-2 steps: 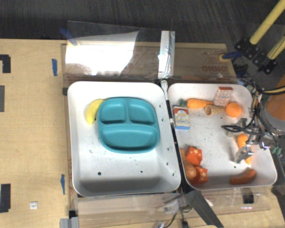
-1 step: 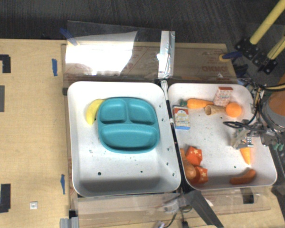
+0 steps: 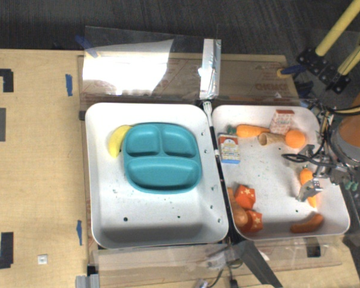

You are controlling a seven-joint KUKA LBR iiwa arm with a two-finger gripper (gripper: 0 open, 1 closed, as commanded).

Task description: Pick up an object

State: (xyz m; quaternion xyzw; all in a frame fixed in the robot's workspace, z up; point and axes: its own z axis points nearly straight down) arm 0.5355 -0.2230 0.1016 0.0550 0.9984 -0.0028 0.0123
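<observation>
The right bin (image 3: 276, 230) is the working area; the jaws (image 3: 309, 191) are seen low over its right half, just beside an orange piece (image 3: 304, 176) and a second orange piece (image 3: 313, 202). How far the jaws stand open cannot be told, and nothing is seen held between them.

The left bin (image 3: 150, 221), well away to the left of the jaws, is taken up by a teal divided plate (image 3: 162, 156), with a yellow banana (image 3: 115, 139) partly hidden under the plate's far-left edge. The plate is judged stiff, smooth and too broad for a two-finger grip except at its rim.

In the right bin the pieces appear to be small toy foods, judged light, rigid and somewhat slippery. A sausage-shaped piece (image 3: 307, 223) lies just below the jaws, against the near wall. A carrot (image 3: 252, 131) and a round orange (image 3: 295, 138) lie beyond the jaws near the far wall, with a small pink carton (image 3: 281, 122) in the far corner. A white box (image 3: 229, 149) lies to the left against the divider. A red cluster (image 3: 247, 206) lies left of the jaws in the near-left corner.

Long pieces are best gripped across the narrow middle. Pieces against walls leave room for one finger only. Bare floor (image 3: 270, 179) lies immediately left of the jaws; the tabletop (image 3: 30, 179) lies far left.
</observation>
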